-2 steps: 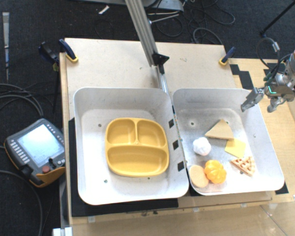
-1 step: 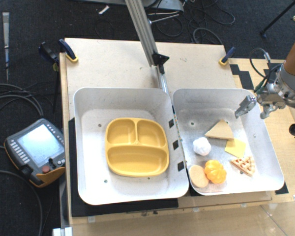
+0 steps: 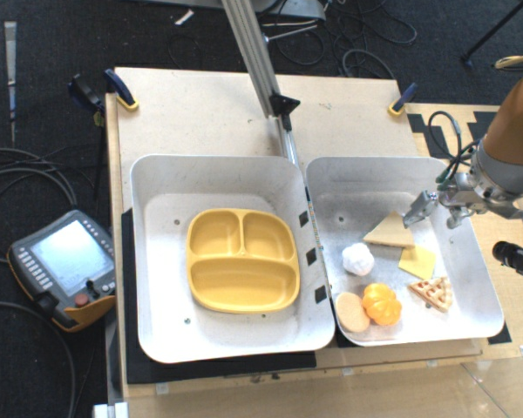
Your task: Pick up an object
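Hovering over the right bin (image 3: 479,259), near its far right wall; hand (image 3: 436,205) splayed open, nothing between its fingers, one finger pointing down-left toward the tan wedge (image 3: 389,232). Tan wedge lying flat on the bin floor, just beside and slightly nearer the camera than the hand, to the hand's left in the camera view; long axis running roughly left to right, thin end toward the bin's middle. Closest candidate by far, judging from here; a short drop down and leftward looks enough. Just past the wedge on the near side, a yellow slice (image 3: 417,262); nearer still, a waffle piece (image 3: 431,293) by the bin's front right; white ball (image 3: 358,259) left of the wedge, well apart from the hand; orange fruit (image 3: 381,303) and pale oval piece (image 3: 353,312) touching each other at the front edge. Off in the left bin (image 3: 157,190), a yellow divided tray (image 3: 242,259), well out of reach of this move.
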### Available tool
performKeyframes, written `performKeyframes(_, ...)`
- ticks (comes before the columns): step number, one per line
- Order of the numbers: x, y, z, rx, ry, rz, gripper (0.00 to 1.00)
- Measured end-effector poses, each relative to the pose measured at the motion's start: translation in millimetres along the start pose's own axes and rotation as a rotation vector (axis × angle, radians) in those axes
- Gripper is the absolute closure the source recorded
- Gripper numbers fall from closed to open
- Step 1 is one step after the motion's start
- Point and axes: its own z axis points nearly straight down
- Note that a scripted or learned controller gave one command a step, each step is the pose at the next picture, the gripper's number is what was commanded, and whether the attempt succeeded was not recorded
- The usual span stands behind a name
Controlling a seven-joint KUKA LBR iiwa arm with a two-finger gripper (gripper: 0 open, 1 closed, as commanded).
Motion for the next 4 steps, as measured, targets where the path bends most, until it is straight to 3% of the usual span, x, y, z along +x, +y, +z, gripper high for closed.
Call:
performKeyframes(1,2,0,42,0.003,0.001,-0.001,0.0)
performKeyframes(2,2,1,30,-0.001,0.0,-0.001,1.0)
performKeyframes(4,10,-6,-61,-0.006,-0.002,-0.004,1.0)
